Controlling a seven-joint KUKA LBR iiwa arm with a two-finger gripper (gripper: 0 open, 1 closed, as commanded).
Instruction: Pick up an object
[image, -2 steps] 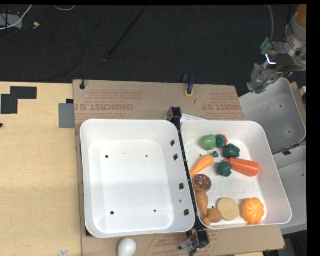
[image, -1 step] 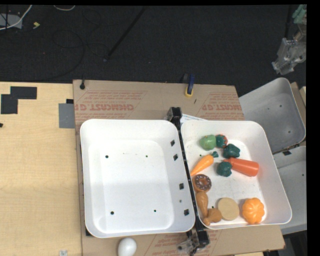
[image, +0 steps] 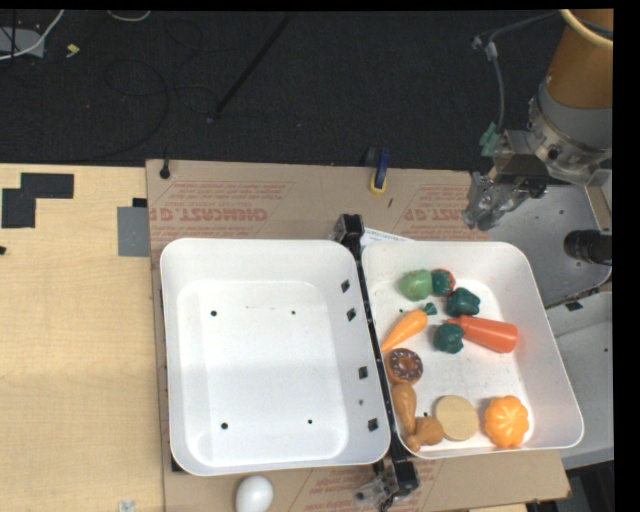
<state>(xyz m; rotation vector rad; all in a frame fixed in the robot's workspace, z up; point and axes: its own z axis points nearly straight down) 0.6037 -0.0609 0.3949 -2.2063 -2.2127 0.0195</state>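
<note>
My gripper (image: 486, 208) hangs above the far right corner of the right bin (image: 545, 300), over the cardboard just beyond its rim, and nothing shows between its fingers. In that bin lie several toy foods: a green vegetable (image: 416, 284), two dark green pieces (image: 462, 301) (image: 447, 337), a red-orange pepper (image: 489, 333), an orange carrot (image: 404, 329), a chocolate donut (image: 405, 365), a brown drumstick (image: 405, 407), a tan round biscuit (image: 456, 417) and an orange pumpkin (image: 505, 420).
The left bin (image: 260, 350) sits beside the right one, joined by a black hinge strip (image: 365, 340). A white ball (image: 254, 493) rests on the cardboard in front of the left bin. A blue-yellow clamp (image: 379, 172) stands at the back edge.
</note>
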